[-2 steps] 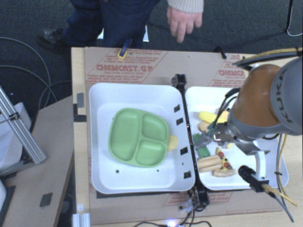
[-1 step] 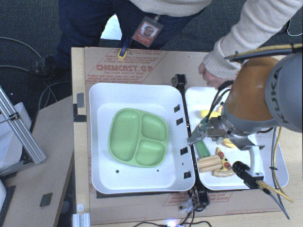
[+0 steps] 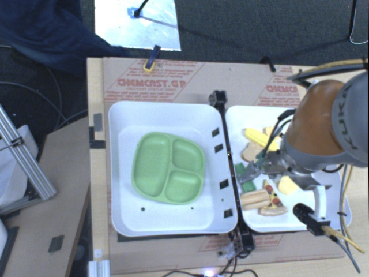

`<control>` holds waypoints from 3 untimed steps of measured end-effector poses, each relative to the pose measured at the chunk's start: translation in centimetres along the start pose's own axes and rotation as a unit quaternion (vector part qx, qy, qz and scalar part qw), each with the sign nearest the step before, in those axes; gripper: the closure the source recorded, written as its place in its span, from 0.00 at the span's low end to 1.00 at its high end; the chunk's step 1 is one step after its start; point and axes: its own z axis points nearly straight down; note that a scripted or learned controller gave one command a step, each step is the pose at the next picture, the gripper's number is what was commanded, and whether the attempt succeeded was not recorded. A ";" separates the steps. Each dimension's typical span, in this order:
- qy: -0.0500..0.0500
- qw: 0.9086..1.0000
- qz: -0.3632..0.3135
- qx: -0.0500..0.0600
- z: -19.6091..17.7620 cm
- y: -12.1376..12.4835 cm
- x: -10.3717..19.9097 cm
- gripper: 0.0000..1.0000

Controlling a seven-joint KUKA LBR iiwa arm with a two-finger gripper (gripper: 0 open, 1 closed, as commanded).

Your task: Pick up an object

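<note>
1. Camera view looks down at a slant on a bench with two white bins side by side.
2. Left bin holds a green plate with three compartments. The plate lies near the middle of this bin, flat, and its compartments hold nothing I can see.
3. Right bin holds a small heap of toy food. At 12 o'clock of the heap lies a yellow piece like a banana, just beside a tan piece below it.
4. At 9 o'clock of the heap a green piece lies close to the divider between the bins.
5. At 6 o'clock lies a tan roll, and just beside it, at 5 o'clock, a flat slice with red dots, like pizza. A second yellow piece lies at 3 o'clock, partly under the arm.
6. Arm comes in from 3 o'clock, with its orange band above the right bin. It covers a large part of this bin.
7. Gripper points toward 9 o'clock and sits low over the heap, between the tan piece and the green piece. Its tips are dark and small against the food, so I cannot tell if the claw is released or clenched, or if something is between them.
8. Above the bench, at 12 o'clock, a shiny sheet lies on the dark floor.
</note>
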 end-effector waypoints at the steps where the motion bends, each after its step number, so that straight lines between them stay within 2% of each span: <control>1: 0.001 1.000 -0.004 -0.001 -0.2 0.1 1.2 0.00; 2: -0.001 1.000 -0.003 -0.005 -0.2 7.9 -1.5 0.00; 3: -0.001 1.000 -0.001 -0.002 6.8 14.1 -6.5 0.00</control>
